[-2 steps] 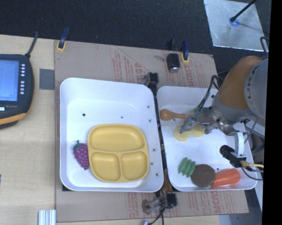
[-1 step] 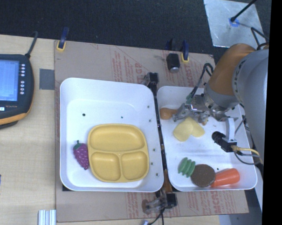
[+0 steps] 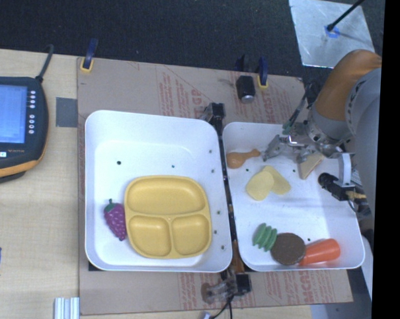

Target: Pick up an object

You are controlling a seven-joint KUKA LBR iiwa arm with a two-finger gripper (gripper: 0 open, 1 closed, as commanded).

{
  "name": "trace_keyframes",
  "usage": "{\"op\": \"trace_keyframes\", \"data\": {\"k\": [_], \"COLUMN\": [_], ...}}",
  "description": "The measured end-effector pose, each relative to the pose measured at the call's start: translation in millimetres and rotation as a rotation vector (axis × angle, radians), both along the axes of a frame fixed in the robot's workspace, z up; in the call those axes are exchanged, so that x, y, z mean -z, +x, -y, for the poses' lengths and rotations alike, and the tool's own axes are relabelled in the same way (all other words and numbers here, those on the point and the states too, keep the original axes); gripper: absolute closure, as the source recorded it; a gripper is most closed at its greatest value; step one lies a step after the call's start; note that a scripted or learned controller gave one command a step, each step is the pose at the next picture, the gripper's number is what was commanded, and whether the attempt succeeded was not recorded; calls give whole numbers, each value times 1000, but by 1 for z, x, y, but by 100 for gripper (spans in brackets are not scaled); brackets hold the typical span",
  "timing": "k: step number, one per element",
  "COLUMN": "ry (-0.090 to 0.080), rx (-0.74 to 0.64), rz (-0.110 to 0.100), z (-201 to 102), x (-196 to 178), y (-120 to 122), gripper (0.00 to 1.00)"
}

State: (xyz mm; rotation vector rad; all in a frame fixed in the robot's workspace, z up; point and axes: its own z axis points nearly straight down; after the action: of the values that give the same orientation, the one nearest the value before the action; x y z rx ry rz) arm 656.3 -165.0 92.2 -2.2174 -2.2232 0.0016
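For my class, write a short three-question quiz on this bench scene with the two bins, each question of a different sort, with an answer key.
1. True or false: the yellow divided tray lies in the right bin.
2. Multiple choice: what lies just left of the tray in the left bin? A) orange carrot B) purple grapes C) brown patty
3. Fill in: along the right bin's near edge, the brown patty sits between the green ridged piece and the ____.

Key
1. False: it lies in the left bin.
2. B: the purple grapes.
3. The orange carrot.

The gripper hangs over the right bin's far end, above the pale yellow piece.
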Motion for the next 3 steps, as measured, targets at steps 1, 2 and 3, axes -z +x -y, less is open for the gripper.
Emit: {"op": "trace_keyframes", "data": {"k": [1, 2, 3], "ry": [0, 0, -3], "rx": [-1, -2, -2], "rz": [-1, -2, -11], "z": [-14, -60, -39], "x": [0, 1, 1], "y": [-41, -52, -2], "gripper": [0, 0, 0]}}
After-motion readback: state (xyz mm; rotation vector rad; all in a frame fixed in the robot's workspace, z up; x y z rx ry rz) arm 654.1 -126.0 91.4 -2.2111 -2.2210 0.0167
